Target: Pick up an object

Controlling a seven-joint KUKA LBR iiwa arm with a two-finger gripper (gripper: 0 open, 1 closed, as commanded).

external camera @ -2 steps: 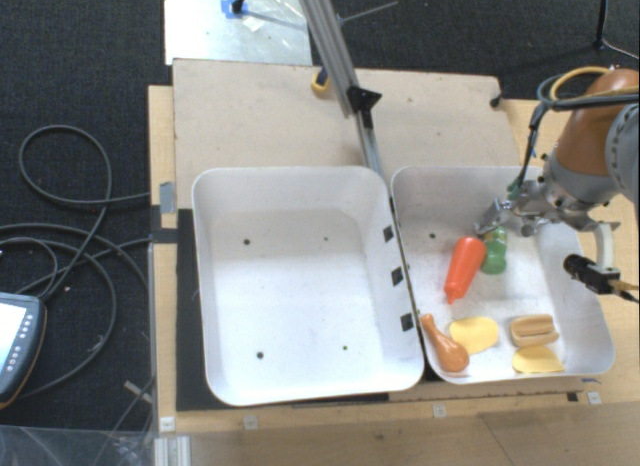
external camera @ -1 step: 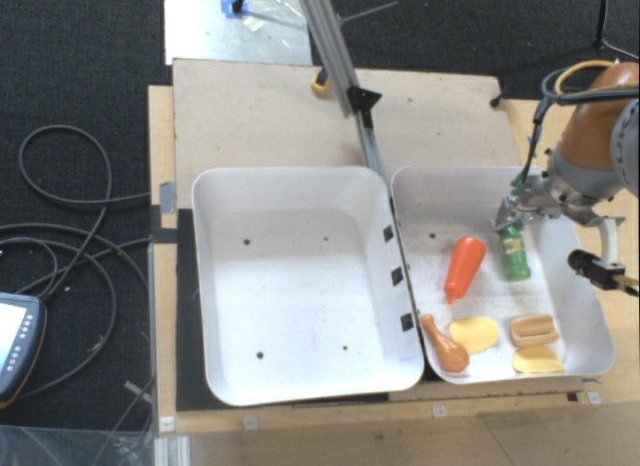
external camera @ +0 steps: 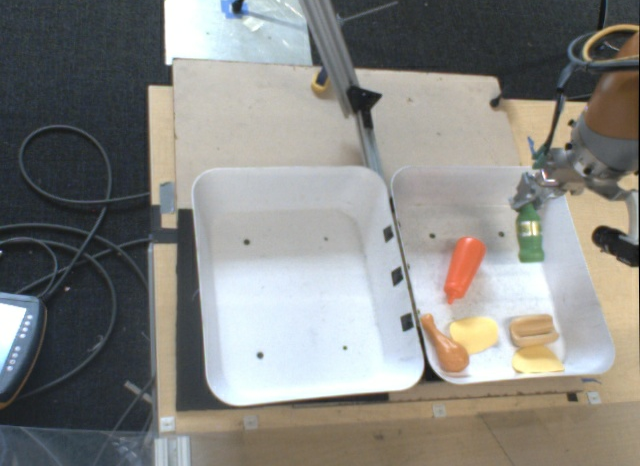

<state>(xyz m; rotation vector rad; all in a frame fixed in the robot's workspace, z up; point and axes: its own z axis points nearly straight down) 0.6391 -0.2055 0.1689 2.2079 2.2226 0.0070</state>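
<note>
A single overhead view looks down at a slant on a bench carrying two shallow white bins side by side. The left bin (external camera: 290, 284) has nothing visible in it but a few small dark dots on its floor. The right bin (external camera: 580, 284) holds all the objects.

In the right bin, an orange carrot (external camera: 463, 266) lies near the middle, tilted. To its right, close to the bin's right wall, a green bottle (external camera: 530, 233) stands or hangs roughly upright. Along the near edge lie four pieces of toy food: a brown drumstick (external camera: 443, 344) at the near left corner, a pale yellow piece (external camera: 475, 334) just beside it, a tan hot dog bun (external camera: 533, 329) further right, and a yellow slice (external camera: 537, 359) just in front of the bun.

The grey arm reaches in from the right, and the gripper (external camera: 532, 194) sits directly over the top of the green bottle, meeting its cap. The fingers are too small and blurred to read, so whether they are spread or clamped on the bottle cannot be told.

Judging progress: the arm is placed at a chosen object, the bottle. Whether a grasp has been made is unclear, and the lift clear of the bin appears not yet done.
</note>
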